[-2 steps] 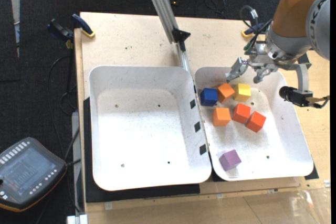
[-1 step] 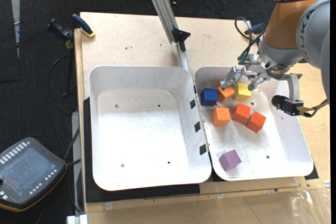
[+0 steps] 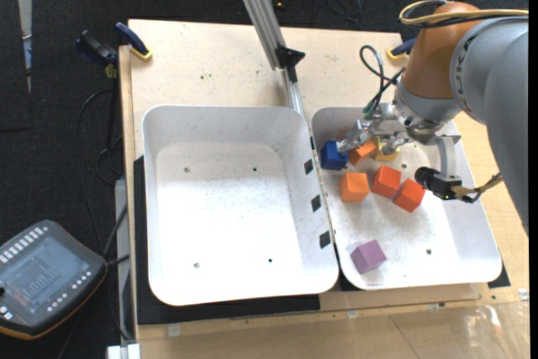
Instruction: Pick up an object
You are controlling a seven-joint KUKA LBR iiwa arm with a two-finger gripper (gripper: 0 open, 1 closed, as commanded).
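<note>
My gripper (image 3: pixel 368 139) is low over the far left part of the right bin (image 3: pixel 454 252). A small orange block (image 3: pixel 362 152) lies right at its tip, and I cannot see whether the gripper holds it. A blue block (image 3: pixel 333 156) lies just left of that, against the bin's left wall. A yellow piece (image 3: pixel 387 152) peeks out under the wrist. Nearer the middle lie an orange cube (image 3: pixel 354 186) and two red-orange cubes (image 3: pixel 387 181) (image 3: pixel 409 195). A purple cube (image 3: pixel 367 256) sits alone toward the front.
The left bin (image 3: pixel 168 181) stands beside the right one, their walls touching. A slanted metal bar (image 3: pixel 256 0) runs down from the top to the bins' shared edge. A black cable plug (image 3: pixel 437 181) hangs from the wrist over the right bin. A teach pendant (image 3: pixel 42 277) lies off the bench at lower left.
</note>
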